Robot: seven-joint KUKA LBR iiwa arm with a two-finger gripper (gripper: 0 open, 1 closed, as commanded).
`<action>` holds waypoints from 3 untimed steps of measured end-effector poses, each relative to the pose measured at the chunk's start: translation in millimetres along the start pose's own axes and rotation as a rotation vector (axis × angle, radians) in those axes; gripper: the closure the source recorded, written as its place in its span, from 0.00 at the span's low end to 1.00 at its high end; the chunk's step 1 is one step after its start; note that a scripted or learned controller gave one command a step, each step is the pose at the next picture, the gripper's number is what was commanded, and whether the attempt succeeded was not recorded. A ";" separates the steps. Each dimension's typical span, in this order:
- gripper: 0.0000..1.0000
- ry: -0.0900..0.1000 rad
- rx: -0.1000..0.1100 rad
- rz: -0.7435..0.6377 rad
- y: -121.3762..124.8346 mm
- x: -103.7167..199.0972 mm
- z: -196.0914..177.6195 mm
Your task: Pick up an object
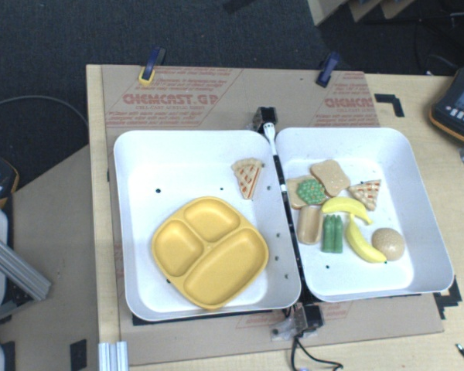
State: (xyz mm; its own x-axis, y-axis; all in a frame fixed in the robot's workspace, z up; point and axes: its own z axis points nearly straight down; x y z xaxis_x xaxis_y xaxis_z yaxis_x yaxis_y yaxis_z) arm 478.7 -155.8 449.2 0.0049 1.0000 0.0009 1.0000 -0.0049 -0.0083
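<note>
The right bin (417,207) holds a cluster of toy foods: a bread slice (330,176), a green broccoli piece (311,191), a pizza wedge (366,193), a yellow banana (356,224), a green bundle (332,233), a tan cylinder (309,224) and a round brown bun (387,243). In the left bin (139,168) lies a yellow divided plate (209,250), with a waffle wedge (247,177) beside it at the upper right.
Both bins rest on a cardboard sheet (216,91) held by clamps (150,66) at the back. A black divider (281,199) runs between the bins. Dark floor surrounds the bench; a device (456,107) sits at the far right.
</note>
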 end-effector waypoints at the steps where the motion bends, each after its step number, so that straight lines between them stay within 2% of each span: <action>1: 1.00 -0.003 -0.007 0.000 18.9 -60.6 18.3; 2: 1.00 -0.006 -0.021 -0.009 53.2 -34.1 -77.1; 3: 1.00 0.000 -0.002 -0.001 47.1 -69.5 10.6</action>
State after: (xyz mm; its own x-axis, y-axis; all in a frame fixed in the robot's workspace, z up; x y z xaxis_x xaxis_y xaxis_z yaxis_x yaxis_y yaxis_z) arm 525.4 -225.6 438.1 0.0036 1.0000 0.0009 1.0000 -0.0036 -0.0063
